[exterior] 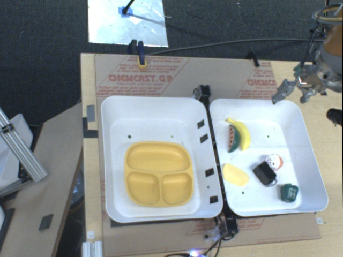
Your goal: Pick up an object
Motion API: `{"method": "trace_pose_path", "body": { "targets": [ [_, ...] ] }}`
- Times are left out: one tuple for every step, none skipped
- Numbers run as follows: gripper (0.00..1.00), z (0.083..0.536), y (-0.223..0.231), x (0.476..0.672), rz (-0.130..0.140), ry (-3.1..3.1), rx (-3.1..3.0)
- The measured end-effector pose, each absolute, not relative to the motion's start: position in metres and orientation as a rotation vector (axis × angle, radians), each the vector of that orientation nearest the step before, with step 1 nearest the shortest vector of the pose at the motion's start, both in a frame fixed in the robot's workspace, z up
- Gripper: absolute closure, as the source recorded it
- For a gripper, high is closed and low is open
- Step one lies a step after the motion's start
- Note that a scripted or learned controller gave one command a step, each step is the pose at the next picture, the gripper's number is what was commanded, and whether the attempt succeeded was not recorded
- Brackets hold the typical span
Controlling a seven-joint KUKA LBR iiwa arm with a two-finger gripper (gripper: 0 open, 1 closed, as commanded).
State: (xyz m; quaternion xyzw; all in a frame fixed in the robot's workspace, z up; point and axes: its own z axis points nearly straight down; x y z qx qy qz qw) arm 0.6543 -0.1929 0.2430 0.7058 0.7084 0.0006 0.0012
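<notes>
Up at the far right corner of the right bin (300, 143) we see the claw (293, 90) hovering over the bin's rim, its two fingers spread apart with nothing between them. One fingertip (280, 94) points down toward the left, the other sits near the wrist. Below the claw and to its left, inside the same bin, we find a banana (241, 134) touching a watermelon slice toy (231, 141). Further below lies a yellow flat piece (236, 174), and beside it a black block (265, 173) touching a small white and red ball (274, 161). A green cup (289, 193) sits almost straight below the claw, near the bin's front corner. Well to the left of the claw, the left bin (118, 122) holds a yellow divided plate (158, 173). All of these objects are well apart from the claw
</notes>
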Motion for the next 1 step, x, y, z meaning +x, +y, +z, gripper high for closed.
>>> {"method": "trace_pose_path", "body": {
  "targets": [
    [0.00,0.1848,-0.2010,0.6549,-0.002,2.223,2.220]
  ]
}}
